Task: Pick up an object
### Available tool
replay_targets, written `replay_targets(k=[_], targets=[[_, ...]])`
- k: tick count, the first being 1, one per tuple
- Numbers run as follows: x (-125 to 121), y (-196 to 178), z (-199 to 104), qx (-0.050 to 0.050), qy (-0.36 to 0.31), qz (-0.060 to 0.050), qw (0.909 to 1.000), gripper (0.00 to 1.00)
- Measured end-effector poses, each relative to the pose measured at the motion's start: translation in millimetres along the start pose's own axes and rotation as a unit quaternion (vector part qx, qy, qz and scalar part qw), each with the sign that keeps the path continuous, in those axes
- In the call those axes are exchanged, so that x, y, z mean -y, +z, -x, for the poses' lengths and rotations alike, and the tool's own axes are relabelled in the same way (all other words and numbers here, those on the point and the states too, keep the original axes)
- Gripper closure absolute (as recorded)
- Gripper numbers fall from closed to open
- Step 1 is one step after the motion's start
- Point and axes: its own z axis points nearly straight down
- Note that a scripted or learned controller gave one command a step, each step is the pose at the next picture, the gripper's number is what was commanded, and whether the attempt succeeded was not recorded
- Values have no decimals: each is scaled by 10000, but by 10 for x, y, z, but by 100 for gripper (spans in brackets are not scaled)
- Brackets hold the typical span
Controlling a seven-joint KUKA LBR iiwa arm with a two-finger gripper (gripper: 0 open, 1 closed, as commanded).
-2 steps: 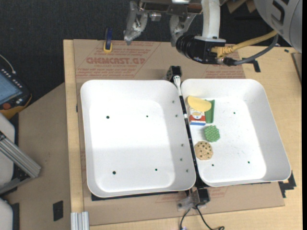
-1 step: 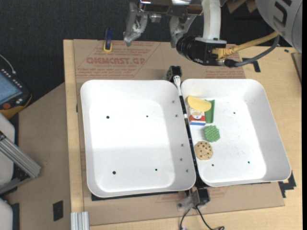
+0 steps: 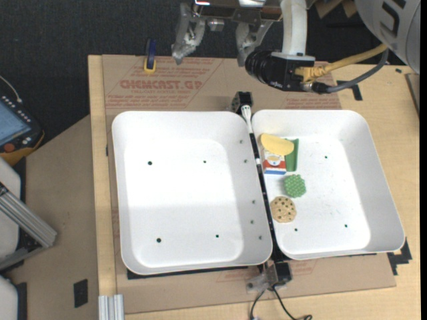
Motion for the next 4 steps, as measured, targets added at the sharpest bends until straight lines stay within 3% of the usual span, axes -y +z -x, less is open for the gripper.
replay_targets(k=[4], targets=[[0,0,0,0,0,0,10000,0]])
